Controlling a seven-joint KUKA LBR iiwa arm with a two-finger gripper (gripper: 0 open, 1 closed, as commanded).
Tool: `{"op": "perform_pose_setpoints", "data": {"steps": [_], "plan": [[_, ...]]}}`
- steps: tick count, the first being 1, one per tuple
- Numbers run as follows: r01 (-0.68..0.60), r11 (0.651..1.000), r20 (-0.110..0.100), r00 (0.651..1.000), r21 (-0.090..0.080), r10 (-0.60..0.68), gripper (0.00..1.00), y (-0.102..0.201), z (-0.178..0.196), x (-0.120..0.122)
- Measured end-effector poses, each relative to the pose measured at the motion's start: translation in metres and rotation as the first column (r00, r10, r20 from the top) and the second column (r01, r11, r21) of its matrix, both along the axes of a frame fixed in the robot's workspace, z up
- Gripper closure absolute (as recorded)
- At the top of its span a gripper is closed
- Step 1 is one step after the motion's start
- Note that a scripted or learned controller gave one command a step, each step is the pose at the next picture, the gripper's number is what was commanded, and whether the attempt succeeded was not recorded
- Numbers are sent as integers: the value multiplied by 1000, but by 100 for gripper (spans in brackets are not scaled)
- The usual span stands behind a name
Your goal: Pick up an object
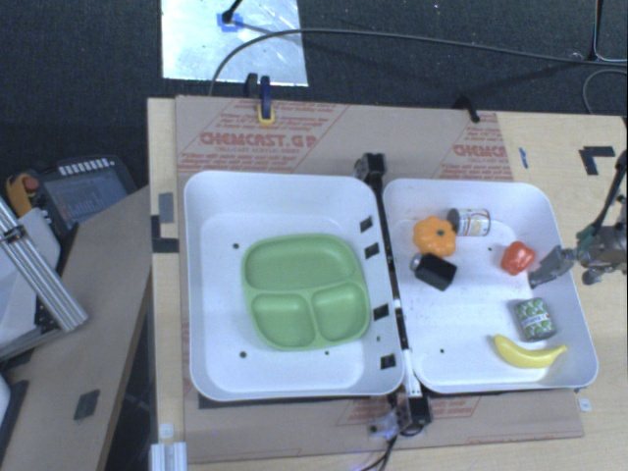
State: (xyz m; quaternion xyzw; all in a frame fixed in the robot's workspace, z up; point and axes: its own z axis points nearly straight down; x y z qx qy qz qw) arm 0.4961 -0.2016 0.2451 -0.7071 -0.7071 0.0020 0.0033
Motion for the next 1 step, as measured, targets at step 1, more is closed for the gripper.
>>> {"op": "perform_pose_setpoints", "data": {"steps": [1], "plan": [[-3,1000,9,1000,-2,3,0,0,5,2]]}}
